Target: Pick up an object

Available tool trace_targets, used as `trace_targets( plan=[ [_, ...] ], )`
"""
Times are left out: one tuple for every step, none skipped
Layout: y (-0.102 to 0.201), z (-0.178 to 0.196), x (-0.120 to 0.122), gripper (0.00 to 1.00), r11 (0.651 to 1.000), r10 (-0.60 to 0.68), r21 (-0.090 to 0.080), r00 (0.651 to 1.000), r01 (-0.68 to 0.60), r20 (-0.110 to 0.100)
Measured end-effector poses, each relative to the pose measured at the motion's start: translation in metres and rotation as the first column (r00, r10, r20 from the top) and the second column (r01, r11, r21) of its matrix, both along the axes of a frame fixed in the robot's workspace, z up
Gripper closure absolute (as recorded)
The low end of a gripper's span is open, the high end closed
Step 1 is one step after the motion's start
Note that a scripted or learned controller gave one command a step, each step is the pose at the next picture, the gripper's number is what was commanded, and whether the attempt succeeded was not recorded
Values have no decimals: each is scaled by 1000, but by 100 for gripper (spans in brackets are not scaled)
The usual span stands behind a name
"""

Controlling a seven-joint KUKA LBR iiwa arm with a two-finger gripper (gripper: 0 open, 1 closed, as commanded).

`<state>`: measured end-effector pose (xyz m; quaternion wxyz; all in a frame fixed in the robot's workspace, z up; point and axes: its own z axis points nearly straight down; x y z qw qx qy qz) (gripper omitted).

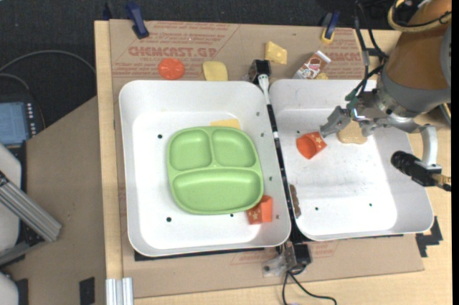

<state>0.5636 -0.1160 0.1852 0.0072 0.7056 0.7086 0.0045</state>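
Observation:
My gripper (349,123) hovers over the back part of the right bin (358,214), with the arm coming in from the right. Its fingers stand open, one finger (331,124) slanting down to the left. A small tan object (353,135) lies on the bin floor right under the gripper, between the fingers, and does not look lifted. A red-orange object (310,145) rests just left of that finger, apart from it. The left bin (140,153) holds a green divided plate (214,169), an orange block (262,211) at its front right corner, and a yellow piece (226,123) behind it.
Behind the bins, loose items lie on the cardboard: an orange round piece (171,68), a yellow lump (214,71), a yellow wedge (275,52), a small packet (311,67) and a black part (259,69). Blue clamps (136,20) grip the back edge.

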Motion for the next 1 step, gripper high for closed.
trace_targets(
  plan=[
    [20,-105,37,0,1000,-1,6,1000,1,-20]
  ],
)
